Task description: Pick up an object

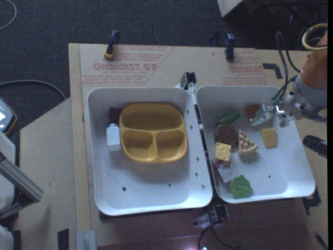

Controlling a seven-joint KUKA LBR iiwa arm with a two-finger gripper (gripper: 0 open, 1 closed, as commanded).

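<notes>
Over the right bin (291, 184), our gripper (261, 114) hovers near a reddish-brown piece (253, 110). We can't tell its jaw state. We should centre it before descending.

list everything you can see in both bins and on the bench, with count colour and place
bins: 2, white, side by side on the bench
divided plate: 1, yellow, middle of the left bin
small bottle: 1, white, left of the plate
dark object: 1, maroon, behind the bottle, kind unclear
cheese pieces: 2, yellow, right bin
round patty: 1, dark brown, right bin centre
pie slice: 1, tan, right of the patty
leafy piece: 1, green, front of the right bin
green strip: 1, right bin, back
clamps: 2, blue, bench back edge
gripper: 1, grey, over the right bin's back right
</notes>
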